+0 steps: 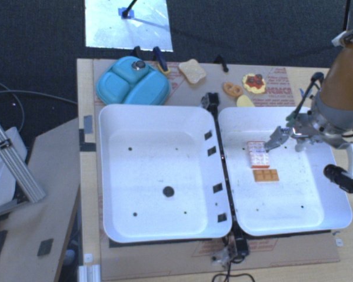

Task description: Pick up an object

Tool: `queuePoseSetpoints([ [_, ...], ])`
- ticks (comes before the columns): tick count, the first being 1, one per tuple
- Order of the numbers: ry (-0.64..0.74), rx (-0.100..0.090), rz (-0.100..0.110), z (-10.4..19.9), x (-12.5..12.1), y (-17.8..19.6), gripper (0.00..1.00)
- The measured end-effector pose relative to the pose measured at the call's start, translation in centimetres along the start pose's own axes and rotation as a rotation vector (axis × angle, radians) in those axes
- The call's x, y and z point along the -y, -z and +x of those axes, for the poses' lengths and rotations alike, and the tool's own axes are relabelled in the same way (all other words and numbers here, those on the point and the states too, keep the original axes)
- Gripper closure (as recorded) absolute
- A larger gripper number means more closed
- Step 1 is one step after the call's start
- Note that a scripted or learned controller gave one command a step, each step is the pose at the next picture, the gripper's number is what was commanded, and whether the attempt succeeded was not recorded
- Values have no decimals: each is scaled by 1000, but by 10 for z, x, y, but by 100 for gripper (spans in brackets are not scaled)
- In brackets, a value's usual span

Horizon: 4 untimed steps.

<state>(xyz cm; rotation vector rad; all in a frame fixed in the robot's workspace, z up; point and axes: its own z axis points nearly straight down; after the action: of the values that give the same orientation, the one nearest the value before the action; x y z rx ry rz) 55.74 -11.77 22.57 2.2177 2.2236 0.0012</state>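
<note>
The hand (277, 138) hovers in the right bin (317, 219), near its back edge, just beside a pink card (257, 154) and orange waffle (266, 175); I cannot tell its state.

Even, fairly bright light from above. The two white bins (165, 175) nearly wash out, with soft shadows inside their walls. A reflective sheet (126, 16) at the far left glares. Detail is soft and slightly grainy throughout.
</note>
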Motion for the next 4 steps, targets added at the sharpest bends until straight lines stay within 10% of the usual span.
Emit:
queuePoseSetpoints([
  [1, -4, -1, 6, -20, 31, -82, 0],
  [2, 2, 2, -5, -6, -5, -142, 0],
  [3, 0, 2, -10, -6, -6, -127, 100],
  [4, -7, 2, -12, -93, 49, -137, 100],
])
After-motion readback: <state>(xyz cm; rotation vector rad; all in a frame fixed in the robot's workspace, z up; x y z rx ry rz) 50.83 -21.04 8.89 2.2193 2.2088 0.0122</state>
